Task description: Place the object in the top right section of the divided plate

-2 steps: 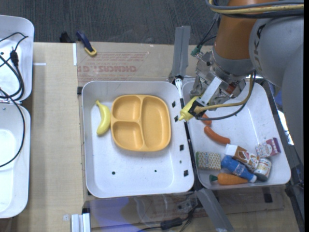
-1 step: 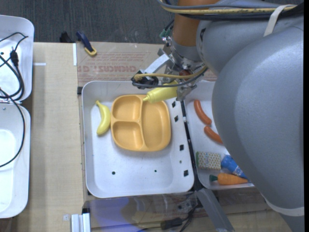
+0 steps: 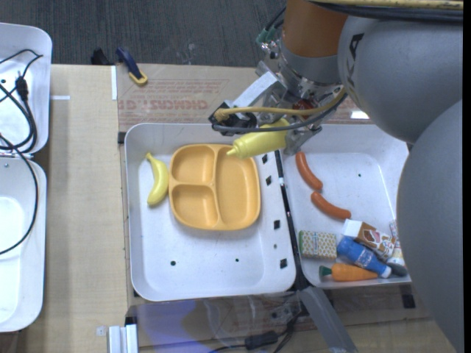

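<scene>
Arm (image 3: 397, 57): grey, with an orange band; seen across the upper right of the frame, reaching toward the centre.

Left bin (image 3: 213, 271): shallow, white, at centre frame. Right bin (image 3: 368, 175): set just beside it, right of centre.

Divided plate (image 3: 215, 186): yellow, three sections, laid in the upper part of the left bin.

Banana (image 3: 157, 179): yellow, curved, lying in the left bin just beside the plate's left edge.

Mustard bottle (image 3: 257, 143): yellow, tilted with the nozzle toward the left, seen at the plate's upper right corner over the bins' shared rim. It is found directly below the gripper (image 3: 283, 127); whether it is clamped between the jaws cannot be told, since the jaw state is hidden by cables and the wrist.

Sausages (image 3: 318, 186): two, reddish-orange, laid in the right bin, upper left part.

Blue bottle (image 3: 362, 256), carrot (image 3: 352, 273), small patterned box (image 3: 318, 243), brown-and-white carton (image 3: 372, 235): grouped in the lower part of the right bin.

Blue-and-yellow clamp (image 3: 131, 67): on the bench, upper left of centre.
</scene>
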Tool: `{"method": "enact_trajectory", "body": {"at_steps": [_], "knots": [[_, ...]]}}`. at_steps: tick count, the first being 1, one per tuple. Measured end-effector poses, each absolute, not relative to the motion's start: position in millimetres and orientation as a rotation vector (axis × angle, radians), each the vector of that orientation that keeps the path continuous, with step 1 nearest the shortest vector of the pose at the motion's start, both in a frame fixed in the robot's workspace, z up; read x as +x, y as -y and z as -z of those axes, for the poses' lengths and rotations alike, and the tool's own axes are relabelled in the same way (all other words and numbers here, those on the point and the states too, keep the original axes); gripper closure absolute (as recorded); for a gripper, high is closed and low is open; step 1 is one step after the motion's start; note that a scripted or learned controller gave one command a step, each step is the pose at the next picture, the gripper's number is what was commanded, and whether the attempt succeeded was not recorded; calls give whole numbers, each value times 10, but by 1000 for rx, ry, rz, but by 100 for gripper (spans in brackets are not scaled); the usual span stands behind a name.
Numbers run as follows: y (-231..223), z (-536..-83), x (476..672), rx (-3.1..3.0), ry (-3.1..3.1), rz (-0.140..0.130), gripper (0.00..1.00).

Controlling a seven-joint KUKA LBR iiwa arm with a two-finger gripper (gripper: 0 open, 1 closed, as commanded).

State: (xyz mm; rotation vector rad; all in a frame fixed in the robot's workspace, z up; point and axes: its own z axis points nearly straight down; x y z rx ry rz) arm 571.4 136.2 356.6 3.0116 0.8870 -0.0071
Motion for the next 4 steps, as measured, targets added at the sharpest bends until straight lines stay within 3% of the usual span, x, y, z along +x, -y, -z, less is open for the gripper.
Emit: {"method": "enact_trajectory", "body": {"at_steps": [1, 2, 3, 4], "knots": [[-1320, -4280, 5671, 2991, -952, 9, 100], [-1533, -3001, 5380, 2971, -1015, 13, 100], [-1552, -3980, 5353, 2730, -1550, 10, 100], [-1552, -3980, 5354, 2730, -1550, 10, 0]]}}
